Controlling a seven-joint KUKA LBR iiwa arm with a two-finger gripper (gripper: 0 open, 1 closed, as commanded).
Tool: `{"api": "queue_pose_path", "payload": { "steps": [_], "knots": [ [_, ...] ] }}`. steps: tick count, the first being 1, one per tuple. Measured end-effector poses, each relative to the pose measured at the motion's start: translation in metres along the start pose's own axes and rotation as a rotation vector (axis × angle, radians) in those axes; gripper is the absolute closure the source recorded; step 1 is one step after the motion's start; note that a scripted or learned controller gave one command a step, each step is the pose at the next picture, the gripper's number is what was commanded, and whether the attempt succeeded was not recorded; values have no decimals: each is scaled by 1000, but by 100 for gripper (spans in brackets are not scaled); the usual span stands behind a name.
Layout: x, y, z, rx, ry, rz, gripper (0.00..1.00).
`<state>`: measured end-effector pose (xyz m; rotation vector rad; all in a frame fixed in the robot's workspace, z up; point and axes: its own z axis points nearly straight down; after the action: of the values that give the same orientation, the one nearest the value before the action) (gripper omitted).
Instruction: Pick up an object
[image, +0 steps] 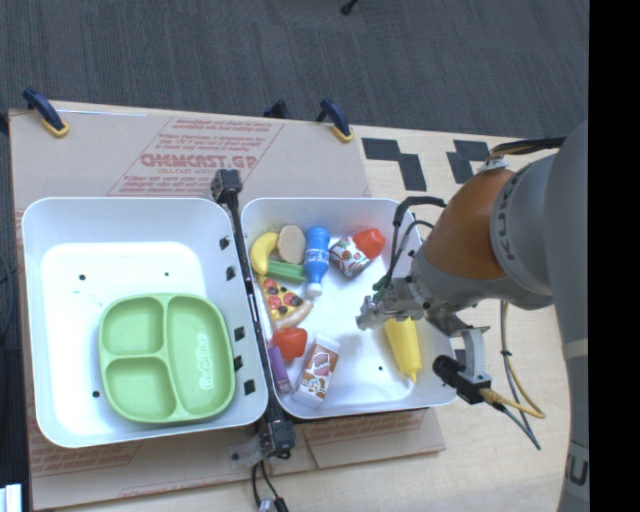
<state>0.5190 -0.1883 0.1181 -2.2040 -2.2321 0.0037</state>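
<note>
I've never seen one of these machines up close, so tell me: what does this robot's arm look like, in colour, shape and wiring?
The arm is thick and rounded, grey with a broad orange band above the wrist. Below that sits a darker grey metal gripper. Thin black cables loop along the wrist, and a black fitting with yellowish wires hangs off the arm's lower side.

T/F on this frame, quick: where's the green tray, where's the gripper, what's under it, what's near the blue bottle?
1. The green tray lies in the left bin. True.
2. The gripper is over the left bin. False: it is over the right bin.
3. A yellow bottle lies just beside the gripper. True.
4. The blue bottle sits in the green tray. False: it is in the right bin, next to a banana.
</note>
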Motion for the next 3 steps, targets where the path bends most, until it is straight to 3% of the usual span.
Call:
{"api": "queue_pose_path", "payload": {
  "steps": [1, 2, 3],
  "knots": [
    [25, 125, -44, -7, -2, 7, 100],
    [40, 80, -92, -4, -1, 9, 100],
    [41, 79, -91, -3, 0, 9, 0]
  ]
}}
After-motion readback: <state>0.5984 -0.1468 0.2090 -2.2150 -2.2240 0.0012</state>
